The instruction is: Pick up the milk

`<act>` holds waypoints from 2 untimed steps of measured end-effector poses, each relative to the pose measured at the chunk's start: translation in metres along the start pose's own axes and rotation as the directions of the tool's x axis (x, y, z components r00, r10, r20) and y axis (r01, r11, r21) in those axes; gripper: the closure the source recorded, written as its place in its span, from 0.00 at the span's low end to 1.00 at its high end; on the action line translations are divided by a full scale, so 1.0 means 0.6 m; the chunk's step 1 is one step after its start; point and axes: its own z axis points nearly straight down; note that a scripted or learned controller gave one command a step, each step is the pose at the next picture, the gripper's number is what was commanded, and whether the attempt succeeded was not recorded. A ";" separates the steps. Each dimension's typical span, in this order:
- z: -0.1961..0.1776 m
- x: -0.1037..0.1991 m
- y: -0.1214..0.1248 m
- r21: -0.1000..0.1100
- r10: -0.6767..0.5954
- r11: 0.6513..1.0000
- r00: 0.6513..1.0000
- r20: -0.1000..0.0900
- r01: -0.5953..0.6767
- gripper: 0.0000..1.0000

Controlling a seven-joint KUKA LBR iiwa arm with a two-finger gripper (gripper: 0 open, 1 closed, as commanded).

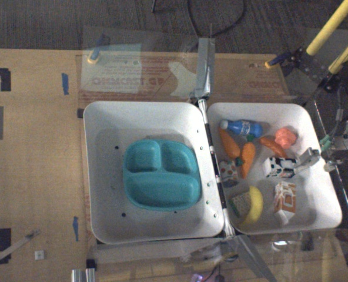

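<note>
Two white bins sit side by side on a worktop (33, 175); the left bin (103, 122) holds a teal divided tray (161, 174); the right bin (321, 204) holds a black-and-white milk carton (278, 167), two carrots (238, 151), a blue bottle (242, 127); the tool (309, 156) rests beside the carton.

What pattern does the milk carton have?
Black and white cow patches on the milk carton, seen in the camera view.

glossy white plastic bins (103, 122), matt teal tray (161, 174)
</note>
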 end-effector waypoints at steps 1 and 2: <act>0.186 0.023 -0.035 -0.006 -0.247 0.969 0.969 0.002 0.247 0.00; 0.168 0.017 -0.034 -0.012 -0.239 0.971 0.971 0.007 0.239 1.00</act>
